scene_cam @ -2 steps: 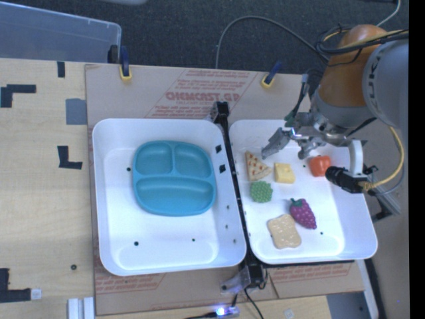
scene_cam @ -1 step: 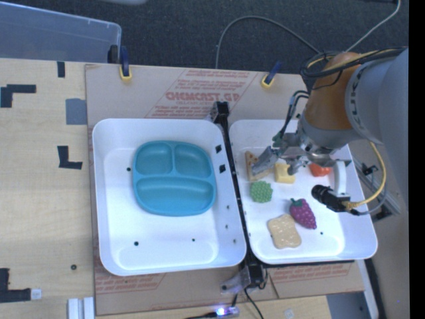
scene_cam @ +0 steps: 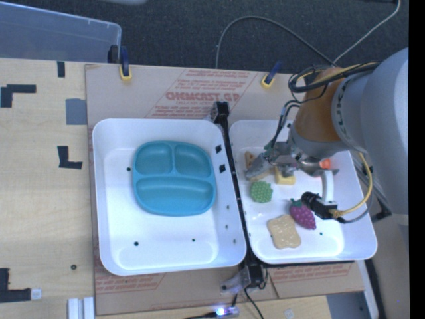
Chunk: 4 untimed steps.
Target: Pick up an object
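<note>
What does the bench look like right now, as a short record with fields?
left bin: holds a blue plastic divided plate
right bin: holds a green bumpy toy vegetable, a purple toy grape bunch, a tan toy cracker, a small yellow block
arm: reaches in over the right bin
pincer: low over the right bin's upper left, near the yellow block
grasp: cannot tell
</note>
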Each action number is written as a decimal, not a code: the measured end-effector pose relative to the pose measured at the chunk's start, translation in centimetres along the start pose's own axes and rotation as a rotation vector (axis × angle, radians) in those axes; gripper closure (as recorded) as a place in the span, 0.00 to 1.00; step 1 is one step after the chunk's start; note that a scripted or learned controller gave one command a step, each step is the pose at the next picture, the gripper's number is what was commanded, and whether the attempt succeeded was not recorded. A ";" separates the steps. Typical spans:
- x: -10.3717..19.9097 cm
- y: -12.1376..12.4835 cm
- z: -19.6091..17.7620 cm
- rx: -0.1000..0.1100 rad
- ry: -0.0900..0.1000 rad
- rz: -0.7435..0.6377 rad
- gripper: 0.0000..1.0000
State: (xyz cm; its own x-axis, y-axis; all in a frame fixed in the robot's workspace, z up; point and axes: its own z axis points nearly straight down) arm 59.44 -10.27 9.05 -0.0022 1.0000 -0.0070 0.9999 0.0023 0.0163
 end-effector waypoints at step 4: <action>-1.1 1.2 -18.7 0.011 0.006 0.001 1.00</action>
State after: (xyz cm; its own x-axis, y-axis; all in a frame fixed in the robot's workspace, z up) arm 60.35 -11.23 27.74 -0.0014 1.0000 -0.0013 1.0000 0.0014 0.0052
